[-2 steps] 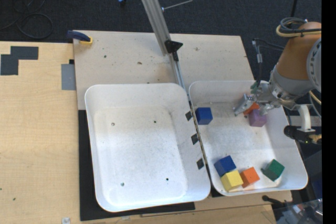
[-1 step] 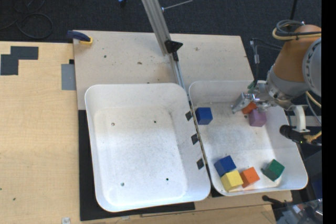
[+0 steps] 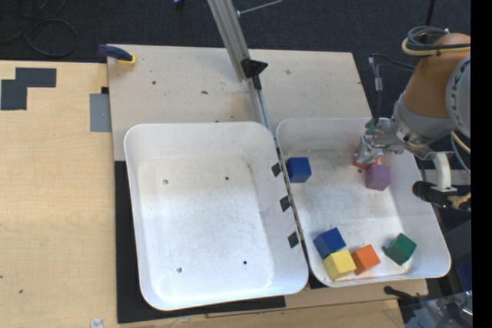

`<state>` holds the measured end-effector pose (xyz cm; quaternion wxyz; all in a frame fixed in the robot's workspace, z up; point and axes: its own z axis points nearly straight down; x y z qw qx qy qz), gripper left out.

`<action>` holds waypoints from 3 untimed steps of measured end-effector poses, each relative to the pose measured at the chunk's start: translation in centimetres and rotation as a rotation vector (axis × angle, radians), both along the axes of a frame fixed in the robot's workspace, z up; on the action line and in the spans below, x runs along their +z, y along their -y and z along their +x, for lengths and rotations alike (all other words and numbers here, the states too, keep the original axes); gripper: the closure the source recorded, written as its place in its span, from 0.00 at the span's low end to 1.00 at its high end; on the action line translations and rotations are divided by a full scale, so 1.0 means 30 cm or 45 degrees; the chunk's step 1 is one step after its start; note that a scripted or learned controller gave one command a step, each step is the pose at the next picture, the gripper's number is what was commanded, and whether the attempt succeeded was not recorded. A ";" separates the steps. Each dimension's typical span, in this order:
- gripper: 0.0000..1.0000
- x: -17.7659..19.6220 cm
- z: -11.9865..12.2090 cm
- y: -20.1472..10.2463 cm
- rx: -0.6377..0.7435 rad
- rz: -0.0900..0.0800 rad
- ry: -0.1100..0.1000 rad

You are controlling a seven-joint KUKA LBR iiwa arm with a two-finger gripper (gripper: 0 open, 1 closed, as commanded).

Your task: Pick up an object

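The right bin (image 3: 430, 261) holds several small blocks. A purple block (image 3: 377, 177) lies near its far right side, with a small red piece (image 3: 361, 160) showing just to its left. My gripper (image 3: 374, 148) hangs directly over the purple block, very close to its top; contact cannot be judged. A blue cube (image 3: 298, 169) sits by the bin's left wall. Along the near edge lie another blue cube (image 3: 330, 241), a yellow cube (image 3: 339, 264), an orange cube (image 3: 367, 258) and a green cube (image 3: 400, 248).
The left bin (image 3: 154, 150) stands beside the right one, with black clips (image 3: 283, 203) along the shared wall. A slanted metal pole (image 3: 227, 19) rises behind the bins. The arm's orange band (image 3: 430, 84) is at the right.
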<state>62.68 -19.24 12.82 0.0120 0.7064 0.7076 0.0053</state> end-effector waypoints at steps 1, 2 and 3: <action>1.00 0.145 0.006 0.019 -0.001 0.011 -0.028; 1.00 0.324 0.009 0.023 0.001 0.010 -0.026; 1.00 0.466 0.011 0.023 0.002 0.011 -0.026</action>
